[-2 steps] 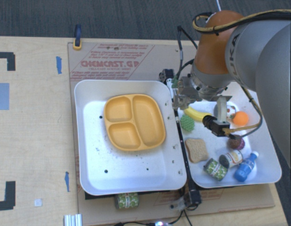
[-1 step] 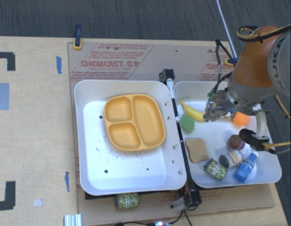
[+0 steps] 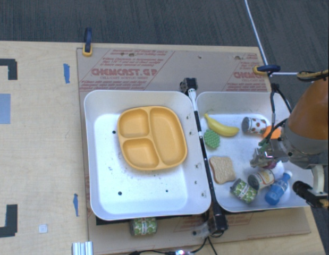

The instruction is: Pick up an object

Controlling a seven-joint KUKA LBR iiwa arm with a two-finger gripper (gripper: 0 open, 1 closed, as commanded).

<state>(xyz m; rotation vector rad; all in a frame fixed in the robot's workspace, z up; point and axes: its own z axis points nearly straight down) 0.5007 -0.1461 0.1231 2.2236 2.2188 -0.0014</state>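
Below the gripper, in the right bin: a can on its side just under the tip, blue bottle and green can close by; I can't tell how the tool is set. Descend centred on one item, clear of neighbours. Board print reads roughly "CHEMCAST GP"; can labels illegible.

The arm shows at the right as a broad, rounded orange band above a grey wrist section. Below the wrist sits a small metal gripper of silvery, blocky parts. A thin black cable runs along the arm's left side, with an orange clip near it.
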